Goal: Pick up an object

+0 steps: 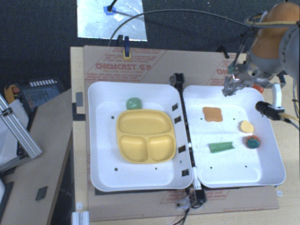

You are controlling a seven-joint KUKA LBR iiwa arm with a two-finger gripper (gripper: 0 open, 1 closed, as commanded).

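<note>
Arm w/ orange band comes in from upper right; pincer (230, 89) hangs over the far edge of the right bin (272, 172), near its back rim. Can't tell if pincer is apart or together, too small and dark at this angle. Nothing visible clamped in it.

Right bin contents: orange-brown flat square piece (212, 114) toward the back centre, closest item to the pincer but apart from it. Yellow round piece (247, 126) near the right wall. Just below that, a teal and red small object (252, 142). Green stick-shaped piece (221, 146) lies roughly mid-bin, slightly tilted.

Left bin (101, 168): yellow divided tray (145, 136) w/ three compartments sits in the centre. Green round object (134, 103) just behind the tray's back edge, touching or nearly so.

Both bins rest side by side on a cardboard sheet (140, 64) on the desk.
</note>
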